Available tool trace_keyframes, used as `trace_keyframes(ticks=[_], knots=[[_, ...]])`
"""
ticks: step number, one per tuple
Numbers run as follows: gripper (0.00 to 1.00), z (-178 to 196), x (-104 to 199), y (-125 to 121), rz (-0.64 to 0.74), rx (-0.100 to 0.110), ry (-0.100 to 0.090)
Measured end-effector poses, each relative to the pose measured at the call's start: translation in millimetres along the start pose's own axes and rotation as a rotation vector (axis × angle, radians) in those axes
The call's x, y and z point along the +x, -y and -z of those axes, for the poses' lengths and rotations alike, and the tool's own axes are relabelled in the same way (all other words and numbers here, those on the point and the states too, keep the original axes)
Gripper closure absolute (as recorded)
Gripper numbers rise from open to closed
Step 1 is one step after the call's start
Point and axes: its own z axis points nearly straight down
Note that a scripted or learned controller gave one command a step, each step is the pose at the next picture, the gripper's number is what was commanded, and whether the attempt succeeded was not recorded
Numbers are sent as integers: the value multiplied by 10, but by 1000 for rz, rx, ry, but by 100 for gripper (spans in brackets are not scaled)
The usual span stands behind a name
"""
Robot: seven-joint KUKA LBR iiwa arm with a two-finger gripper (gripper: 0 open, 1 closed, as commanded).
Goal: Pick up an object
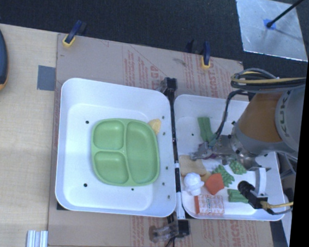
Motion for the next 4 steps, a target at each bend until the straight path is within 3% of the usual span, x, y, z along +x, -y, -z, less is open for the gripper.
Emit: trace_keyframes(ticks=[2,3,4], knots=[[0,50,-37,-1098,7,-11,4],[0,32,203,-365,3,1,2],[0,29,-307,-41,-1,-1,3]])
